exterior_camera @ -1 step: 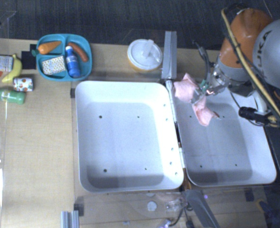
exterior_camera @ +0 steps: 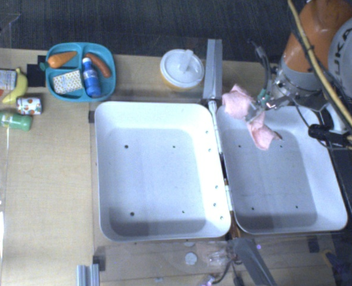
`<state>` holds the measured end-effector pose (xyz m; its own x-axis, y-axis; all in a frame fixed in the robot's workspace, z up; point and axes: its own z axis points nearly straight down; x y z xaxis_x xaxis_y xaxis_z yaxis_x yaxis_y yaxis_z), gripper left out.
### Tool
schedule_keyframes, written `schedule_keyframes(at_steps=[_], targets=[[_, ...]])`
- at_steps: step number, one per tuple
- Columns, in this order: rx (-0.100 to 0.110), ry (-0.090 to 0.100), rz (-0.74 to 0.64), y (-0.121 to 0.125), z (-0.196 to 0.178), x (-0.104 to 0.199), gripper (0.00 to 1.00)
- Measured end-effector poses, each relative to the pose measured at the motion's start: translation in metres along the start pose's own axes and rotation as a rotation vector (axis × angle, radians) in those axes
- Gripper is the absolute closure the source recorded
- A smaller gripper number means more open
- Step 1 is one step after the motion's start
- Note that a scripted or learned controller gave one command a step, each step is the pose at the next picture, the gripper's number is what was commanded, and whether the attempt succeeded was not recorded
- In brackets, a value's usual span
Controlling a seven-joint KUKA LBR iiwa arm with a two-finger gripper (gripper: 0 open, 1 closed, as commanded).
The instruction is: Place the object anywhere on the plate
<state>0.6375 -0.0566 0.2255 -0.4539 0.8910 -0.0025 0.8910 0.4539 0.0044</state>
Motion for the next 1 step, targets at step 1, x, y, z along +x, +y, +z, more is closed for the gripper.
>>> schedule_keyframes(at_steps=[1], targets=[[0.000, 0.001, -0.405, 0.0155, -0.0098, 0.0544, 1.00]])
